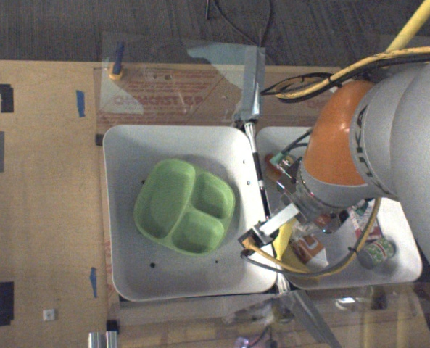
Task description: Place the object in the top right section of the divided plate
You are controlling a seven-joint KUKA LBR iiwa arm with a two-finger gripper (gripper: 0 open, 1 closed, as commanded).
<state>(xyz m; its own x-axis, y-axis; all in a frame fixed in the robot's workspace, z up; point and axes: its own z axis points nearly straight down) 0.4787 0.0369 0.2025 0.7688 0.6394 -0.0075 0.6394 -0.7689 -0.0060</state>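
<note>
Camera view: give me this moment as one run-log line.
arm: over right bin | divided plate: in left bin | plate sections: nothing in them | placement: not done

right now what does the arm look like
The arm is bulky and rounded, light grey, with a glossy orange band above the wrist. Yellow and black cables run along it from the top right, and a yellow cable loops below the wrist. A white bracket sits near its tip.
</note>
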